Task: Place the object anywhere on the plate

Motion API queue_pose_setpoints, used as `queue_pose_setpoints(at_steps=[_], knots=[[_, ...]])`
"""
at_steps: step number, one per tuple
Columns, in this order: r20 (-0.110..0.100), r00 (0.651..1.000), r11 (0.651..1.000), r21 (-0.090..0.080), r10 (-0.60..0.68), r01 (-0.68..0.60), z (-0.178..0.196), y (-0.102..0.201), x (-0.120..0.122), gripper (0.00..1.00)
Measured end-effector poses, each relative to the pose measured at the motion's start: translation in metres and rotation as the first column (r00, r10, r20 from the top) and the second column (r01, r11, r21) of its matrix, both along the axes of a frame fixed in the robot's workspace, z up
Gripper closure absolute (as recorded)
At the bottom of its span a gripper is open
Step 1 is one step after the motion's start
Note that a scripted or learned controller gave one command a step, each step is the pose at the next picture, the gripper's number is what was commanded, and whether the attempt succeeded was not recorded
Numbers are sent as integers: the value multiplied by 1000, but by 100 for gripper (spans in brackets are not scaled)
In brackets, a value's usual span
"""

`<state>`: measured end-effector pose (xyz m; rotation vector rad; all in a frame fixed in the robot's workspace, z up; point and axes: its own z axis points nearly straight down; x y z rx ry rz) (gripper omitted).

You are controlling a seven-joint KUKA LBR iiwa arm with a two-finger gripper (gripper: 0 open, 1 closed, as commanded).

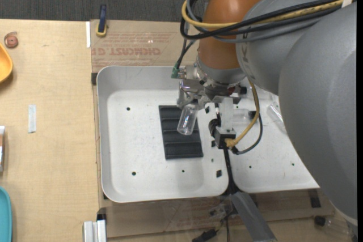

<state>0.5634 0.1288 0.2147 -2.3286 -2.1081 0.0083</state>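
A black ribbed rectangular plate (181, 136) lies flat in the middle of the left white bin (122, 122). My gripper (190, 103) hangs over the plate's far right corner, under the orange band of the arm. A small clear plastic tube (186, 121) juts down and to the left from between the fingers, tilted, its lower end over the plate's upper right part. The gripper is shut on the tube's top end. I cannot tell whether the tube's lower end touches the plate.
The right bin (272, 167) lies mostly under the grey arm. Cables loop round the wrist and hang down by the wall between the bins (224, 161). A cardboard sheet (133, 45) lies behind the left bin, with a wooden bench top (45, 122) to the left.
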Motion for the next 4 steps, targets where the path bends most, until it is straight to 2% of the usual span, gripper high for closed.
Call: queue_pose_setpoints(at_steps=[1, 2, 3, 4], knots=[[1, 903, 903, 1, 430, -430, 106, 10, 2, 100], [0, 880, 880, 2, 475, -475, 93, 81, -7, 100], [2, 536, 536, 3, 844, -844, 66, 79, 39, 100], [3, 430, 430, 3, 903, -903, 4, 90, 77, 100]])
